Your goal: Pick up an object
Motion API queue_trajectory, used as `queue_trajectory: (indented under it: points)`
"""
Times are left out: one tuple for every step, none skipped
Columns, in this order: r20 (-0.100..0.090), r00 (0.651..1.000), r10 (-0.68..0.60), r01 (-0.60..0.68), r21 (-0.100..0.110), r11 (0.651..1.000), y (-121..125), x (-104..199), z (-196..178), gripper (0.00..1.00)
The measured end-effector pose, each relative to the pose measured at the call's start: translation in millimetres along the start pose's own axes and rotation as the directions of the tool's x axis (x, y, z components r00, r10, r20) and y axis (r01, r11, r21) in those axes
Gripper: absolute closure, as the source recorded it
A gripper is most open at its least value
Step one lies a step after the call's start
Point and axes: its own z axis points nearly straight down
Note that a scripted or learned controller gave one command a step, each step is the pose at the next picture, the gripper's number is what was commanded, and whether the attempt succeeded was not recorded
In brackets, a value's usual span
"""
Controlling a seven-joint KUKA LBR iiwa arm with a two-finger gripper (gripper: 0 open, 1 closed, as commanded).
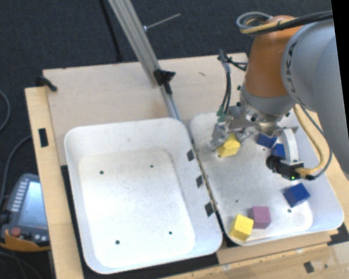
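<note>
My gripper [228, 139] hangs over the back left part of the right bin [328, 216], close to the divide between the bins. A small yellow cube [229, 148] sits tilted between its fingertips, and the fingers are shut on it. Near the bin's front edge lie a second yellow cube [243, 226] and a purple cube [260, 216], touching each other. A blue cube [296, 195] lies to their right. Another blue piece [276, 148] shows partly under the wrist.
The left bin [137, 191] lies beside the right one. A slanted metal post [139, 38] rises from the bench behind the bins. Cables [312, 143] loop off the wrist over the right bin. A hand-held controller [23, 213] rests on the floor at left.
</note>
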Motion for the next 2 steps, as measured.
queue_trajectory:
  points:
    - [-0.001, 1.0, 0.001, -0.001, 0.011, 1.0, -28, 64, 5, 1.0]
    - [0.0, 1.0, 0.001, -0.001, 0.005, 1.0, 43, 110, 6, 1.0]
